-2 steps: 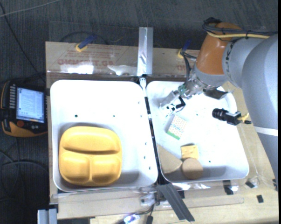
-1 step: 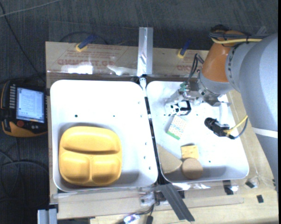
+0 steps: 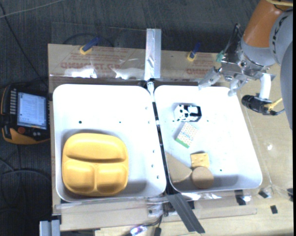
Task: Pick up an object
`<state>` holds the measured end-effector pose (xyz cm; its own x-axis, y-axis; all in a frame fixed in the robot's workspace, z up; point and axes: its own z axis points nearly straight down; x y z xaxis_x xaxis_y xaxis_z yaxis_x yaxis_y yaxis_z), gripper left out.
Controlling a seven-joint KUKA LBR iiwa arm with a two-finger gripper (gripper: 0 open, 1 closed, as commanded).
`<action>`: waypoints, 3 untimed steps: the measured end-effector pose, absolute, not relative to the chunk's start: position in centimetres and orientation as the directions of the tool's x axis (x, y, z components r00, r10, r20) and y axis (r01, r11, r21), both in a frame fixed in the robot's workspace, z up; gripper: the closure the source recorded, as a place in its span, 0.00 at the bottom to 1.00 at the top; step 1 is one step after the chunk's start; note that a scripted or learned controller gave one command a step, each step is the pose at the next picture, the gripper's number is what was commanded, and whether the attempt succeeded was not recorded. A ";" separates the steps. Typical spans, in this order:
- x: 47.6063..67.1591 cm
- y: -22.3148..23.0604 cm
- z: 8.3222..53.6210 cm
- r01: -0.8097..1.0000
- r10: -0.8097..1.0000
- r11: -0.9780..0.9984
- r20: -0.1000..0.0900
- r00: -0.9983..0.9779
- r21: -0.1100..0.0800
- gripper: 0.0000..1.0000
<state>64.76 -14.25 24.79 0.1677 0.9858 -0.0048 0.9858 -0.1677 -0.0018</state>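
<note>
Tan block lies in right bin, hand apart, above rim.

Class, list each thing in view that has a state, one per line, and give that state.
pincer: open, raised over the right bin's far rim, holding nothing
yellow foam block: lying in the left bin
black-and-white item: lying in the right bin
patterned card: lying flat
tan blocks: resting together near the front wall

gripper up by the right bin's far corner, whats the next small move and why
Probably swing the gripper left and toward the near side, over the green-and-white packet in the right bin. The gripper sits at the bin's far rim with nothing between its fingers, and the packet lies flat, apart from the other items.
</note>
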 end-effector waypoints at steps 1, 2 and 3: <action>64.8 -14.2 25.7 0.986 0.986 -0.165 -0.010 0.165 -0.003 1.00; 64.8 -14.1 26.5 0.986 0.986 -0.164 -0.015 0.164 -0.005 1.00; 64.8 -14.1 27.4 0.987 0.987 -0.163 -0.020 0.162 -0.007 1.00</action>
